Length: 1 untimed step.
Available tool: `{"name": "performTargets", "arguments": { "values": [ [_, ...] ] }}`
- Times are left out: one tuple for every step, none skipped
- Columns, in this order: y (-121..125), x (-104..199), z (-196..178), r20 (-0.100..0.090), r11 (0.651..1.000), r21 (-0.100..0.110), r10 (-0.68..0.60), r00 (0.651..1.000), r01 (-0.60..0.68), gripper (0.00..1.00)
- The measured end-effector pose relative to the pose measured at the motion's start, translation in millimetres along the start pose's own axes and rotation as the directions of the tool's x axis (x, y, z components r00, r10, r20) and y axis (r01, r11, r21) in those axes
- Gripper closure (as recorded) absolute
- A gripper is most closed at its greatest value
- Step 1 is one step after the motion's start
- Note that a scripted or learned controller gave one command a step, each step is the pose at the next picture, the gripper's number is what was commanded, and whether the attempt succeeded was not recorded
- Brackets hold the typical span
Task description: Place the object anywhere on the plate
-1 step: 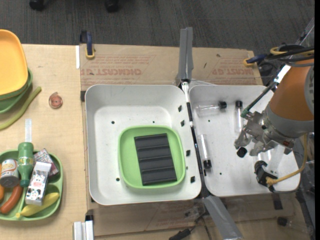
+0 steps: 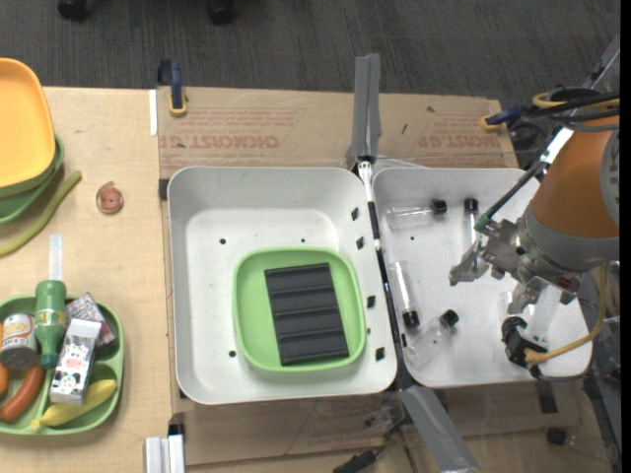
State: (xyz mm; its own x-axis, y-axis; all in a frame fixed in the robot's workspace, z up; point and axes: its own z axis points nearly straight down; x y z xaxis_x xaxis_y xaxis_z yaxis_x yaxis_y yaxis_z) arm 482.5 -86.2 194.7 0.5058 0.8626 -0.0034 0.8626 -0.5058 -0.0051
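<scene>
A green square plate [image 2: 252, 308] lies in the left white bin [image 2: 197, 264]. A dark grey ribbed block [image 2: 308, 311] rests flat on the plate's middle. My gripper [image 2: 471, 264] hangs over the right white bin [image 2: 493, 358], well right of the plate and apart from the block. The grey arm with its orange band [image 2: 582, 190] reaches in from the right above it. Nothing shows in the gripper.
Several clear tubes with black caps lie in the right bin, among them one tube [image 2: 414, 211] at the back and another [image 2: 403, 296] by the left wall. Stacked orange and green dishes [image 2: 20, 136] and a green tray of toy food [image 2: 59, 368] sit on the bench at left.
</scene>
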Motion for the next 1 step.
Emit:
{"name": "performTargets", "arguments": {
  "values": [
    [16.6,-38.7,-41.7,0.0,0.992,-0.004,-0.124,0.992,0.124,0.0]
  ]
}}
